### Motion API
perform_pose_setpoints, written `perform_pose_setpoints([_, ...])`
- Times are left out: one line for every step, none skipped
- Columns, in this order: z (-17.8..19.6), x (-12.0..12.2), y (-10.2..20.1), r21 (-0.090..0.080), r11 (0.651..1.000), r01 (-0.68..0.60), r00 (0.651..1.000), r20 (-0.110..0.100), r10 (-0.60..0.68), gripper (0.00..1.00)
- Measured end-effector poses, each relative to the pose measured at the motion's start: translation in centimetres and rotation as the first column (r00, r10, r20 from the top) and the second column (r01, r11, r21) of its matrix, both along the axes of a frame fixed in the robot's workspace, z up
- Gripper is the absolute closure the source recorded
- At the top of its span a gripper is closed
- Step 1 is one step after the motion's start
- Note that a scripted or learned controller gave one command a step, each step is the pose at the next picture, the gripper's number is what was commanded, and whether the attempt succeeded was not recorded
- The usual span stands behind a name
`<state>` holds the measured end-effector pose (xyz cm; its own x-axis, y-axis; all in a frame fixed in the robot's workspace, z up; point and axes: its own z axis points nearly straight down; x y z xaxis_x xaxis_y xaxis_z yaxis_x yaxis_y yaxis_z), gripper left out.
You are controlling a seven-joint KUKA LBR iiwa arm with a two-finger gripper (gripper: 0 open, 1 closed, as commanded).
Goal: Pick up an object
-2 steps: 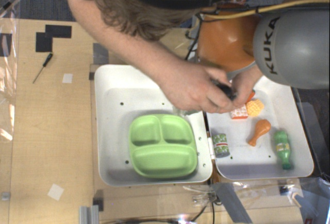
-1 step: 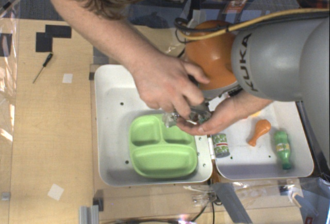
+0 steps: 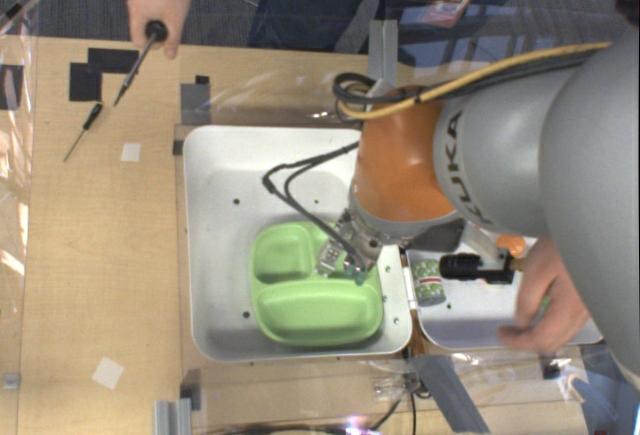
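Colleague: What is on your feed, starting at the left?

Operator: I see the pale wooden tabletop (image 3: 110,263), smooth, with flat black rectangular patches (image 3: 100,73) stuck near its far left corner. Above them a person's bare hand (image 3: 160,3) grips a thin black rod with a round knob (image 3: 135,63), which slants down toward the patches.

Colleague: And the bins?

Operator: The shallow white left bin (image 3: 215,223) has rounded corners and a matte floor. In its near half lies the glossy green plastic divided tray (image 3: 310,308), moulded with soft rounded edges. It has a smaller compartment on the far side and a larger one on the near side.

Colleague: Where is the gripper?

Operator: The metal gripper (image 3: 345,261) is down at the tray's right edge, about where the two compartments meet. I cannot tell whether it is spread or closed, nor whether it touches the tray. Above it sits the arm's smooth orange band (image 3: 400,173), then the broad grey arm shell (image 3: 560,153) running off to the right.

Colleague: And the right side?

Operator: The white right bin (image 3: 470,328) sits right against the left one. A small flat packet printed green and white (image 3: 430,281) lies just inside its left wall, and a second bare hand (image 3: 548,308) rests at the bin's near right.
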<state>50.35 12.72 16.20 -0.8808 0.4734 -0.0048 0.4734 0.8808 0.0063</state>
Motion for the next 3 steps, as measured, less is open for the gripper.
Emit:
perform_pose_setpoints([3.8, -0.8, 4.9, 0.001, 0.918, 0.396, 0.918, -0.004, -0.396, 1.0])
perform_pose_setpoints([6.9, -1.6, 8.5, 0.0, 0.791, 0.612, 0.791, -0.005, -0.612, 1.0])
perform_pose_setpoints([9.5, -1.5, 5.9, -0.002, 0.971, -0.24, 0.971, 0.001, 0.24, 1.0])
